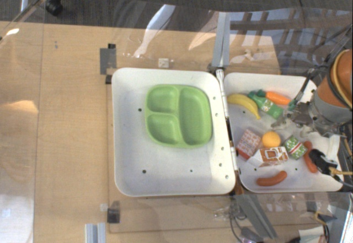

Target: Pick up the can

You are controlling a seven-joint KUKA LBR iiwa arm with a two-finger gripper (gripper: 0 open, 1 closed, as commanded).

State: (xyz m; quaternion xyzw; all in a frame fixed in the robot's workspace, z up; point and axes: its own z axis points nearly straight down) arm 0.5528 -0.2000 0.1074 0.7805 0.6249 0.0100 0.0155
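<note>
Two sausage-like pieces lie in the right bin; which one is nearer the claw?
The red sausage by the bin's right side, close under the claw. The other sausage lies along the bin's near edge, farther off.

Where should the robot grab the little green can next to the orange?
Grab the can around the middle of its round body, coming straight down from above. It seems to lie tilted in the right bin, with the orange and a small carton close on its left. Squeezing across its narrow width, away from those neighbours, is probably safest.
</note>
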